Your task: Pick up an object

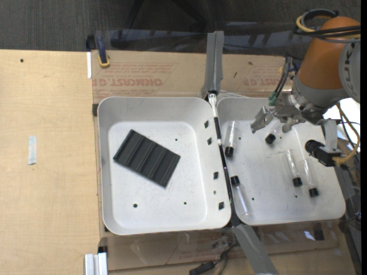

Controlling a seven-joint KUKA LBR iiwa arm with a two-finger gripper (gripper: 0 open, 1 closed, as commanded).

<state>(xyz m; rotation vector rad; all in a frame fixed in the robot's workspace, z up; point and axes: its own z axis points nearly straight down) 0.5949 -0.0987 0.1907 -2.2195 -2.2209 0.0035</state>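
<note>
My tool (274, 121) hangs over the far part of the right bin (261, 208), reaching in from the right under my orange wrist band; its two fingers stand apart, one angled left and one pointing down, with nothing between them; a small black-capped piece (269, 138) lies on the bin floor just near the tool, apart from the fingers; more clear tubes with black caps lie in this bin: one along the left wall (228, 142), one at the near left (238, 192), and two toward the right (295, 168); the left bin (109, 119) holds a dark ribbed rectangular block (147, 158), lying flat and turned at a slant, well apart from my tool; both bins sit side by side on the worktop (46, 153).
</note>
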